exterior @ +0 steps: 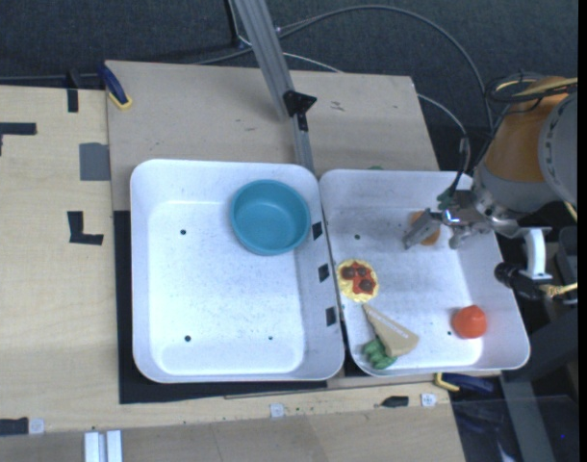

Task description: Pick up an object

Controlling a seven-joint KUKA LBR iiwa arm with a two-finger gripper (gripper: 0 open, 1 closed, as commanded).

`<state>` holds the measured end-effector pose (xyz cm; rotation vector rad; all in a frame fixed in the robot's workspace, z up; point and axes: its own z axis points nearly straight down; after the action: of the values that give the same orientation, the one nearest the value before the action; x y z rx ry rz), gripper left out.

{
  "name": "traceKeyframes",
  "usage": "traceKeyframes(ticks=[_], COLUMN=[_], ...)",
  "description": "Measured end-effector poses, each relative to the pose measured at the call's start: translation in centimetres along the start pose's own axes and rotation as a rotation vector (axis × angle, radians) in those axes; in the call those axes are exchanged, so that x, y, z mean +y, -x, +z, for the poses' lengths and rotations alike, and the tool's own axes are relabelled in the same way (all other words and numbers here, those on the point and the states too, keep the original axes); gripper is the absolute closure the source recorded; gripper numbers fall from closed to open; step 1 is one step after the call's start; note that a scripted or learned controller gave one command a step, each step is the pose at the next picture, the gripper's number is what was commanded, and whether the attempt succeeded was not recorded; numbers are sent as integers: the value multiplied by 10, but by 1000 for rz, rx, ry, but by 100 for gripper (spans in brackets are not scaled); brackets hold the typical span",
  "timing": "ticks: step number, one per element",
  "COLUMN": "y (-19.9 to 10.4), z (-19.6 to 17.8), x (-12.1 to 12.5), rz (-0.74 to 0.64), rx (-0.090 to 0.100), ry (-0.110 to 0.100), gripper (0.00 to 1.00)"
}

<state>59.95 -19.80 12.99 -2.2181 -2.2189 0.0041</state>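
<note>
My gripper (436, 231) hangs over the upper middle of the right bin (399, 195), its two fingers spread apart and open. A small orange object (429, 238) peeks out just beside the left finger (417, 231); I cannot tell whether anything touches it. Lower in the same bin lie a small round pizza toy (358, 278), a tan wedge with green at its tip (390, 335) and a red-orange ball (470, 321). A blue bowl (269, 217) sits upright in the left bin (178, 287), near its top right corner.
A slanted metal pole (274, 56) crosses above the seam between the bins. Cables (390, 12) loop over the bench behind the right bin. The arm's orange band (520, 147) and dark hardware (539, 268) crowd the right bin's right edge.
</note>
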Motion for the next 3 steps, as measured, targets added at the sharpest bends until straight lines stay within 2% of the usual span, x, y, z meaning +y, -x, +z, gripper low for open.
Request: traceKeyframes(ticks=[1,2,3], y=[0,0,-4], z=[41,30,-25], x=[1,1,-7], rz=[0,0,0], rx=[-1,-2,-2], ry=[5,7,9], gripper=[0,100,100])
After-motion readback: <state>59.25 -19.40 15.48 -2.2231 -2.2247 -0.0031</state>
